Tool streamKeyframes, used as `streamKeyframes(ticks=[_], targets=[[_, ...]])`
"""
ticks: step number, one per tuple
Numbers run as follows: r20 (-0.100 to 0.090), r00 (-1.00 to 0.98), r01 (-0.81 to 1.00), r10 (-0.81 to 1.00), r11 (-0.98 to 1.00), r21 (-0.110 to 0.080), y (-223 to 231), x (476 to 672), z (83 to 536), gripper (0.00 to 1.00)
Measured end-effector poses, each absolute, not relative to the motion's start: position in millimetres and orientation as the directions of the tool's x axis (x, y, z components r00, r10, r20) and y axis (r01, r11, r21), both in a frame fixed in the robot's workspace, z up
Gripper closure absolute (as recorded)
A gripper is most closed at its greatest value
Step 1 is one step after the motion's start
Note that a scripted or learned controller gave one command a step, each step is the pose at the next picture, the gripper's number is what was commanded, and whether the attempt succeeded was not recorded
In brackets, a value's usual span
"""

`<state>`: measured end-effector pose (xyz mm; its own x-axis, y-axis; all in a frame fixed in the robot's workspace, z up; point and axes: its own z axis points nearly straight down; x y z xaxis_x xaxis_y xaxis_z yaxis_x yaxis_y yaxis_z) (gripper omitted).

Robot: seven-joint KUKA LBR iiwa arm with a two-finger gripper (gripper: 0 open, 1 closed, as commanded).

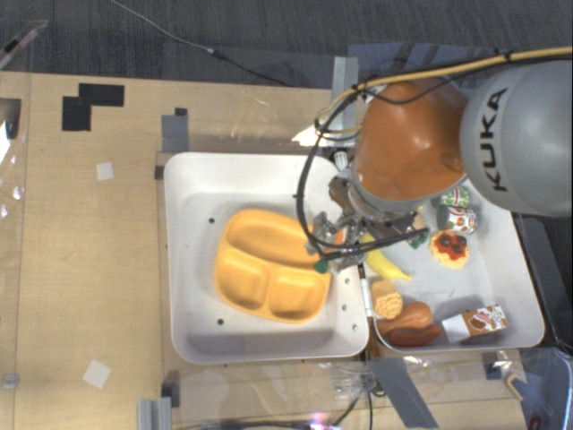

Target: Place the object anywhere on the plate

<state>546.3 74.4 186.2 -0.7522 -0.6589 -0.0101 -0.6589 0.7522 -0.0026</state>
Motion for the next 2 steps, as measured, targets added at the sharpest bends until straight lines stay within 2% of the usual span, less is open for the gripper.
streamKeyframes(ticks=[1,2], targets=[[-0.011,-0.795,-0.607,-0.607,0.795,-0.001,131.5,556.2,127.7,1.0],[-0.01,-0.797,-0.604,-0.604,0.797,-0.002,129.5,556.4,127.4,0.0]])
